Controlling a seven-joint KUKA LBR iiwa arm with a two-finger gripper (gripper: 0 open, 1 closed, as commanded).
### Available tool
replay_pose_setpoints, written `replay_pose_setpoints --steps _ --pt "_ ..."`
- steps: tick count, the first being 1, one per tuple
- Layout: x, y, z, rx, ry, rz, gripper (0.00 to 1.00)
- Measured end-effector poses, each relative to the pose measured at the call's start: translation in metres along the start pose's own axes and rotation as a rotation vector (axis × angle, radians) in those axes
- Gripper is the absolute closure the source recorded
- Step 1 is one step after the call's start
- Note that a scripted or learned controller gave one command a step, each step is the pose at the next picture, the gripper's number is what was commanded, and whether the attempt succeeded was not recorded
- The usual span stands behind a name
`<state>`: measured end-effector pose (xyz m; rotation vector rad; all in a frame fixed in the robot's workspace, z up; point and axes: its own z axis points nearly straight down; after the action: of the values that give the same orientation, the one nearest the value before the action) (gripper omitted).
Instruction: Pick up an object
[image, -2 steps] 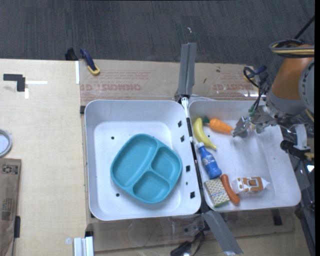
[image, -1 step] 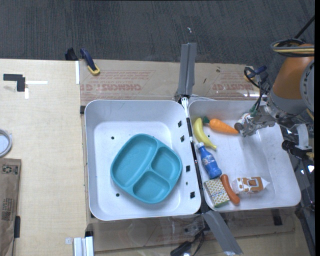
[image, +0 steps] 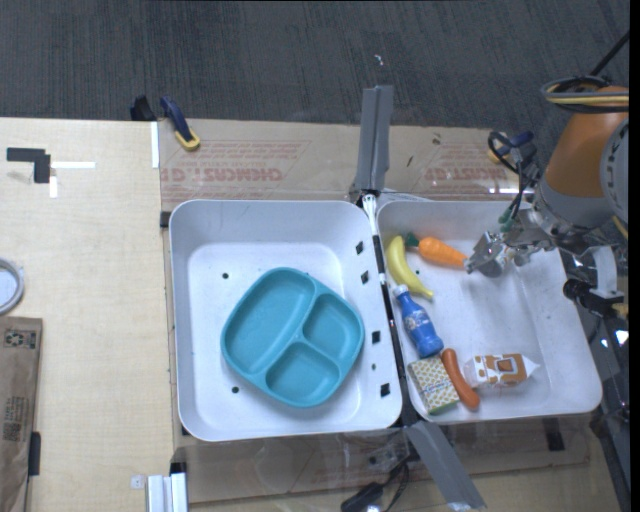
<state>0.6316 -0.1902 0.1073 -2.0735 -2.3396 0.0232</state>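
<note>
While the hand (image: 488, 262) hangs just beside the carrot (image: 441, 252), I cannot tell its grip state

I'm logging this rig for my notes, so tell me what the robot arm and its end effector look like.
The arm is bulky and rounded, grey with a broad orange band above the wrist and a pale ring on top. Dark cables, one blue-tinged, loop beside it. The end effector is small, made of grey and silver metal, with black fittings behind it. No markings are readable at this size.
</note>
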Motion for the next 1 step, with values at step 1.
replay_pose_setpoints --steps 1 --pt "-0.0006 -0.0017 -0.0040 0.010 0.002 -0.001 1.00"
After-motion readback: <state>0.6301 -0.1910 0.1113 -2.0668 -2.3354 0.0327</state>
